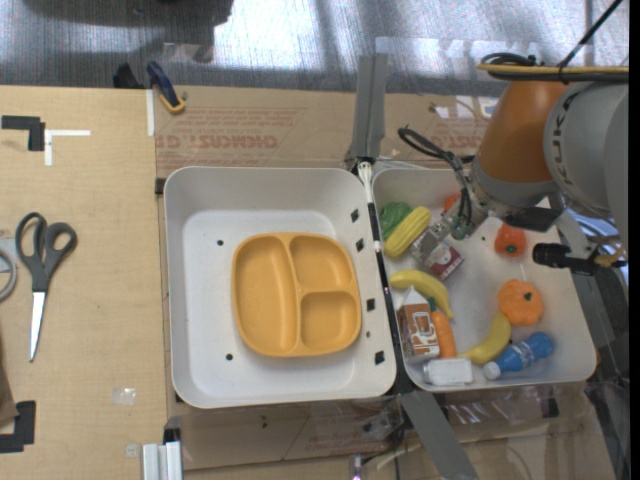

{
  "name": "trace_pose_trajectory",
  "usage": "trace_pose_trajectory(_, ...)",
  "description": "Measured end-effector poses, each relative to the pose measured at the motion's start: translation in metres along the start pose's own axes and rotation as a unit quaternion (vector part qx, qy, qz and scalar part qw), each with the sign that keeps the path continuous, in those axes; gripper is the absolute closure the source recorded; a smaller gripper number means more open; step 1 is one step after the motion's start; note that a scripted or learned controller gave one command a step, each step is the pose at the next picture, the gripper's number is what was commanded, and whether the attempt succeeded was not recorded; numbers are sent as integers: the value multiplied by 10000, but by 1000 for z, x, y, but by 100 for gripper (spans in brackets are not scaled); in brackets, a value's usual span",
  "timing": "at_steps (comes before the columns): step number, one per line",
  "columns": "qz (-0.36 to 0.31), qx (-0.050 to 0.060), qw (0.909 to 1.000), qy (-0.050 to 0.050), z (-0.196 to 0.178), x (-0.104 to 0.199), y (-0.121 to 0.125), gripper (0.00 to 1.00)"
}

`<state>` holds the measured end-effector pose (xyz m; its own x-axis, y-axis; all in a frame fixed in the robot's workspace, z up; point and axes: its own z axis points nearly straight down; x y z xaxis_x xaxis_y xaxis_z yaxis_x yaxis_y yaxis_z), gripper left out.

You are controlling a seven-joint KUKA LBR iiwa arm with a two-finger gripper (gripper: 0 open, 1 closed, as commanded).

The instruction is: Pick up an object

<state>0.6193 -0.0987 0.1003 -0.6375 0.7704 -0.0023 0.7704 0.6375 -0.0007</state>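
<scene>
Right bin (575, 373), near edge: white bottle (448, 371), blue bottle (520, 355), banana (490, 340). Mid: orange pumpkin (521, 302), second banana (423, 287). Far: corn cob (407, 230). Arm slanted down from right, gripper (447, 233) low by small box (441, 257); grip state could not be told. Left bin (190, 298) held yellow divided plate (297, 294).

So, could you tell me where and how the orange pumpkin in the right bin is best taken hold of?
Probably across the pumpkin's round body, coming straight down from above. It sits squat and upright, with a free gap on its left; the banana crowds its lower edge and the bin wall its right, so close the fingers upper-left to lower-right.
</scene>
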Motion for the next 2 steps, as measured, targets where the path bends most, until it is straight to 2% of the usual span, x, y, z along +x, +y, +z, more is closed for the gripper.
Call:
trace_pose_trajectory(1,349,2,9994,5,-138,56,56,100)
trace_pose_trajectory(2,1233,8,9924,1,-169,66,98,100)
